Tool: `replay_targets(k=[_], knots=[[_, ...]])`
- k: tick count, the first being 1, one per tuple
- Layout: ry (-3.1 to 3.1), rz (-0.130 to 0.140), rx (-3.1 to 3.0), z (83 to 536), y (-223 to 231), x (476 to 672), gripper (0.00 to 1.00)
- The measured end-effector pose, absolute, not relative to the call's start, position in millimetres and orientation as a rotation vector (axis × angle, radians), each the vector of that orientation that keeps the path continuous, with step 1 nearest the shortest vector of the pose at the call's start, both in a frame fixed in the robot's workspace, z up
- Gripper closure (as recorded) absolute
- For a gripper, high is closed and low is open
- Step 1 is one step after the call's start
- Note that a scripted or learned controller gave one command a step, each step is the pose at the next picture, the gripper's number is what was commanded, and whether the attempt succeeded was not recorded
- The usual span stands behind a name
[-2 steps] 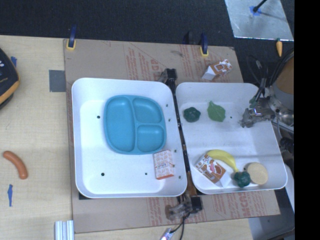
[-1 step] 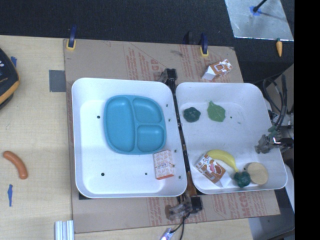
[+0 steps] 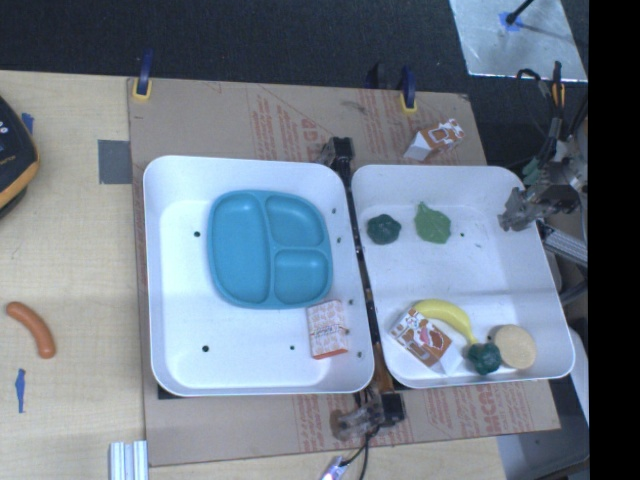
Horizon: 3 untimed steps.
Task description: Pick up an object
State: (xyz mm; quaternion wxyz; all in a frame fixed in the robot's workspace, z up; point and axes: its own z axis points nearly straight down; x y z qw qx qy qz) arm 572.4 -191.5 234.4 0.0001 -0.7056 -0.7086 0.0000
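We are noting, from the left, a blue divided plate [image 3: 270,248] and a small carton [image 3: 328,328] lying in the left bin [image 3: 160,268]. The right bin [image 3: 500,268] is holding two green pieces, the nearer [image 3: 433,224] lying leftward of the gripper [image 3: 520,211] at the bin's right rim. We are unable to judge the gripper's grasp state.

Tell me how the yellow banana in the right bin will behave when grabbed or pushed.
The curved yellow banana looks smooth and glossy, so it may slip between narrow fingers. Its bent shape will probably make it pivot rather than roll if pushed. It rests against the small red-and-white carton, so a nudge would likely shift that too.
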Motion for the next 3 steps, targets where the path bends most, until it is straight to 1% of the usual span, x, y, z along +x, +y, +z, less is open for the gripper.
replay_targets(k=[1,2,3], knots=[[-2.224,0.005,-2.215,162.3,-212.3,520.8,0.0],[-2.226,0.005,-2.211,90.9,-147.7,562.9,0.0],[-2.223,0.004,-2.217,118.4,-211.9,496.5,0.0]])
